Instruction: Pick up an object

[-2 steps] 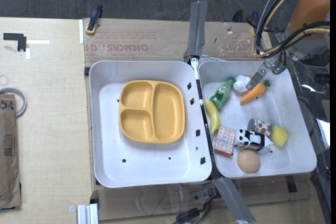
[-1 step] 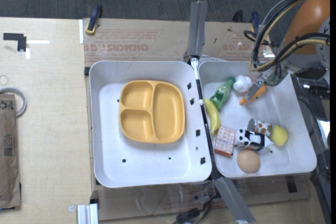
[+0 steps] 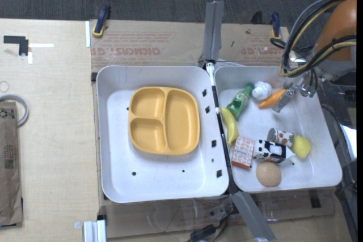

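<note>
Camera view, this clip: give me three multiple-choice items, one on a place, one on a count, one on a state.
1. Where does the yellow plastic divided plate lie?
A. in the left white bin
B. in the right white bin
C. on the bench outside both bins

2. How many compartments does the plate have?
A. two
B. three
C. four

3. How does the green plastic bottle rest?
A. standing upright
B. lying on its side
C. stacked on the plate

Answers: 1 A, the plate sits in the middle of the left bin. 2 B, its ridges mark off two small sections and one long one. 3 B, the bottle lies slantwise on the right bin's floor beside the yellow banana.
</note>
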Controlling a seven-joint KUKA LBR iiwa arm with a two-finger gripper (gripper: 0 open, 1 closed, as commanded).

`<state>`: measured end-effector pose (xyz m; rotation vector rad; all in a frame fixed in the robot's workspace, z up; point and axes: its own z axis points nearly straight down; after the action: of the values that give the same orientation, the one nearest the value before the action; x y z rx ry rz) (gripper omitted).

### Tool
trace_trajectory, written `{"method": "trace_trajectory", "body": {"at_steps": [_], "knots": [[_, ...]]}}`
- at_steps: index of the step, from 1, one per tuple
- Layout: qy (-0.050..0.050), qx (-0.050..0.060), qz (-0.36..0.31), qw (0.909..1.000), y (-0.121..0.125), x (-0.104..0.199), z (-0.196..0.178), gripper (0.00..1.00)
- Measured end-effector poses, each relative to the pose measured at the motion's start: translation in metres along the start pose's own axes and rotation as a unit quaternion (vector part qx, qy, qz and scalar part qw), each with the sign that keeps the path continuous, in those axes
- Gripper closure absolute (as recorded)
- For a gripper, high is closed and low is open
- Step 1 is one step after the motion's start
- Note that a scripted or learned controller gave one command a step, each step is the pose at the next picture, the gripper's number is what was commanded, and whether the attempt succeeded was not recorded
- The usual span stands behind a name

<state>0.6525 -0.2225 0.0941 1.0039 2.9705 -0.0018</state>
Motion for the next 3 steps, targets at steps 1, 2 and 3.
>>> {"method": "trace_trajectory", "body": {"at_steps": [1,2,3], "knots": [[0.0,-0.001,-0.036,0.9994,0.034,0.023,-0.07,0.0],[0.001,0.0,-0.013,0.9999,0.0,0.057,-0.11,0.0],[0.001,0.001,0.122,0.9925,-0.007,0.071,-0.202,0.0]]}}
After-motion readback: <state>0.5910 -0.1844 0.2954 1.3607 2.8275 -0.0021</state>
